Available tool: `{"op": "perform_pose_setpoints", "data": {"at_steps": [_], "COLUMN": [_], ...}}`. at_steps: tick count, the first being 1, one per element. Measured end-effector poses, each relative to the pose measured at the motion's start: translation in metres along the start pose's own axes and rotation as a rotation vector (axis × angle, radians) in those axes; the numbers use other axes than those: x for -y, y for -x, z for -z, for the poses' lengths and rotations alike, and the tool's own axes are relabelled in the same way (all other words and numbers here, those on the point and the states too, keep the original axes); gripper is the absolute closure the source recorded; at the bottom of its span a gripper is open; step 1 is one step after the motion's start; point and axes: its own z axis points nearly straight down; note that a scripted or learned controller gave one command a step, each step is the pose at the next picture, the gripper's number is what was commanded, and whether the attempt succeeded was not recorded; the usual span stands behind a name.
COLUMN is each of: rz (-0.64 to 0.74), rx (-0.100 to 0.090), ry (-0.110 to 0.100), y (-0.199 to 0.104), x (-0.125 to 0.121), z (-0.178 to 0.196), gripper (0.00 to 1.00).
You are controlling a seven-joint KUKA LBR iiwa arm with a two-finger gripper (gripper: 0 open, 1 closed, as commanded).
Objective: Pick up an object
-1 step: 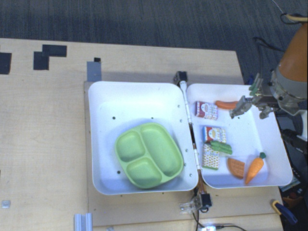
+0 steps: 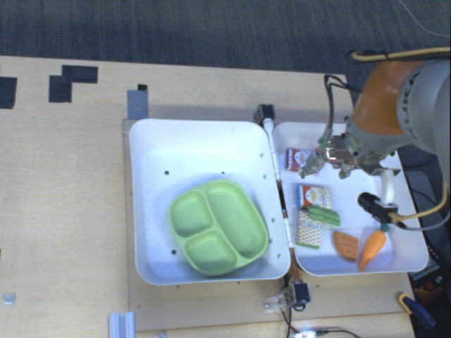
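Your claw (image 2: 325, 159) hangs over the right bin (image 2: 416, 255), upper part; can't tell its state. Below it in that bin: printed packet (image 2: 311, 217), green pod (image 2: 322, 215), carrot (image 2: 372, 248), orange slice (image 2: 345, 245). Left bin (image 2: 151, 189) has a green divided plate (image 2: 217, 225).

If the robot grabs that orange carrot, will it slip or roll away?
The tapered orange toy carrot looks round and smooth, so it probably rolls in a curve and may squirt from a pinch. It seems light plastic, likely rigid.
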Motion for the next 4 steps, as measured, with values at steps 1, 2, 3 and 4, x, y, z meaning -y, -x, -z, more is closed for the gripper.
{"op": "perform_pose_setpoints", "data": {"at_steps": [1, 2, 3, 4], "rz": [-0.002, -0.004, -0.003, 0.001], "rx": [0.001, 0.009, 0.003, 0.002], "ry": [0.016, 0.028, 0.004, 0.006], "y": [0.029, 0.033, 0.108, 0.113], "x": [0.066, 0.063, 0.036, 0.008], "z": [-0.039, -0.026, -0.040, -0.004], "gripper": [0.00, 1.00, 1.00, 1.00]}}
